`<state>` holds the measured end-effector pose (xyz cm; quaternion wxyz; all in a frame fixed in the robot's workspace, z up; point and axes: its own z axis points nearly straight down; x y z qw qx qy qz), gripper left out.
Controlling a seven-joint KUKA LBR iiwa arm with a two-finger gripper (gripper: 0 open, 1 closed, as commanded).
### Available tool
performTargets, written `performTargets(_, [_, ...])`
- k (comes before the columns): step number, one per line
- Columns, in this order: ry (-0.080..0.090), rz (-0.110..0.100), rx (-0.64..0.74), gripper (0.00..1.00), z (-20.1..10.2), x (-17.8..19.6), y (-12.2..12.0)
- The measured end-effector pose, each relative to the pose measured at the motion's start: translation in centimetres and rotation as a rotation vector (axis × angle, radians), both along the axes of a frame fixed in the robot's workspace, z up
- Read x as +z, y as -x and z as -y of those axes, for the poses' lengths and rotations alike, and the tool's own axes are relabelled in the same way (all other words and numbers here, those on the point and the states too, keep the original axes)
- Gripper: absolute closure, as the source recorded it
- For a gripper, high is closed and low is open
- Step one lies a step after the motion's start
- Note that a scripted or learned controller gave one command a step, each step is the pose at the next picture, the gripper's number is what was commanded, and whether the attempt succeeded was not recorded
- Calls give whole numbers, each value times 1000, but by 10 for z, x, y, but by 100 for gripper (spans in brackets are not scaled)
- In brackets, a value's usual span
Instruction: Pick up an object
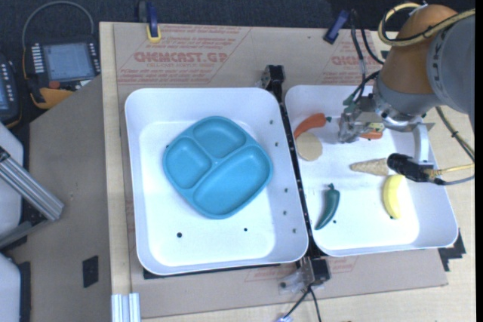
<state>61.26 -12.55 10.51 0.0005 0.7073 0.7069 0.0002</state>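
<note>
The right bin holds an orange-red pepper, a round beige disc, a pale cone, a yellow banana and a dark green pepper. My gripper hangs low over the back of this bin, just right of the orange-red pepper and above the cone. A small orange piece sits against the gripper's right side. I cannot tell whether that piece is held.
The left bin carries a blue divided plate. A black divider with clamps runs between the bins. The arm's grey and orange wrist overhangs the right bin's back right corner.
</note>
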Motion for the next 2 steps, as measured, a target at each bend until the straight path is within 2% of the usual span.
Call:
performTargets(1, [1, 5, 0, 100, 4, 45, 4])
performTargets(2, [1, 4, 2, 100, -4, 98, -5])
